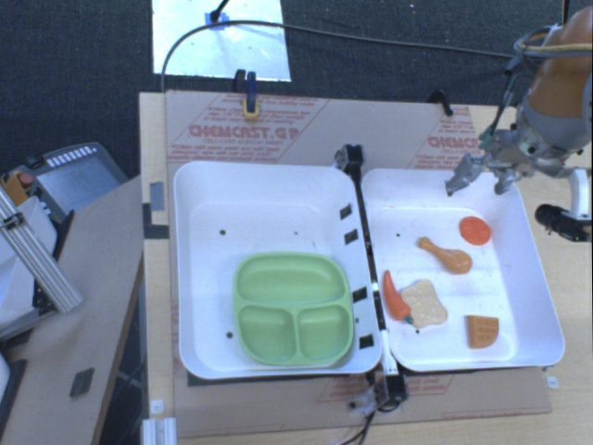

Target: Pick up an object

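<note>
At the far left we note grey equipment (79,176) and an aluminium rail (37,253) lying on a side table (93,276), apart from the bench. On the bench, a cardboard sheet (278,128) with red lettering lies under both bins, and a yellow and blue clamp (248,95) pins its far edge. We log the left bin (232,211) next: it holds a green divided plate (294,309) with three compartments, sitting toward the near right corner, close to the bin's near rim. Between the two bins runs a black divider strip (359,239), from the far edge down to the near one. In the right bin (408,202) we count five toy food pieces, all lying loose on the floor of the bin. An orange carrot (396,298) lies just beside the divider, touching or nearly touching a pale slice of bread (424,303) to its right. Beyond them, near the middle, a chicken drumstick (447,256) lies at a slant. A waffle piece (481,330) sits near the front right corner, well apart from the drumstick. A round orange-red slice (475,231), perhaps tomato, lies just beyond the drumstick's thick end. Above the far right corner of this bin hangs the gripper (481,178), its two fingers spread apart with nothing between them, clear of every piece. The arm (561,82) rises behind it toward the right edge.
</note>
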